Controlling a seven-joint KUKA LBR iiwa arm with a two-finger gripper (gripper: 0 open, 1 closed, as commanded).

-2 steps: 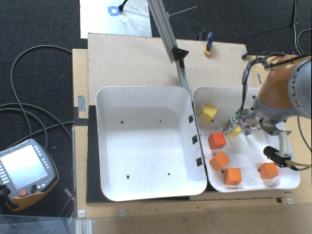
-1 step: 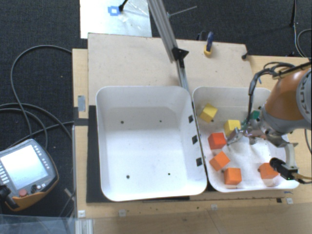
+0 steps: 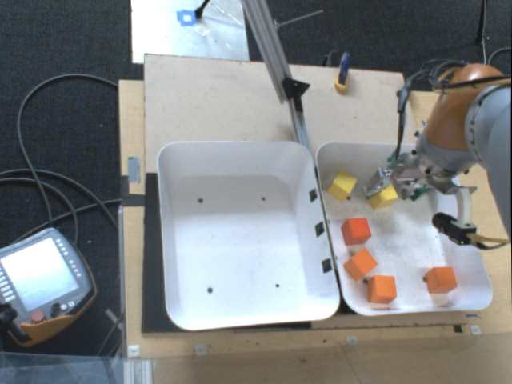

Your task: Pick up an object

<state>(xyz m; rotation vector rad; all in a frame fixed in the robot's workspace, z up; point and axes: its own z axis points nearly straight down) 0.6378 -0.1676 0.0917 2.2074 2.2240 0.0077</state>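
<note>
Cut off at the right edge: most of the grey arm, with only the wrist and the orange band in frame. Hard to read at the claw, a tangle of small metal parts and cable over the upper part of the right bin. Cannot tell from this slant whether the fingers stand apart or together. Partly covered by that metalwork: a yellow block, lying right at the claw's tip and apparently touching it, though whether gripped or merely underneath cannot be told. Sitting clear to the left, near the bin's upper left corner: a second yellow block, apart from the claw.

Lower in the same bin, four orange blocks. One orange block near the left wall, another just below it, a third just below and right of that, close to the front rim. Well apart, toward the right front corner: the fourth orange block. Between it and the claw, a black cylindrical part hanging off the wrist, its nature unclear.

Beside it on the counter, the left bin, white, with a few dark specks on its floor. Crossing above from the top of frame: a slanted grey metal bar. At far left, off the counter, a handheld control pendant with cables, partly cut by the frame edge.
</note>
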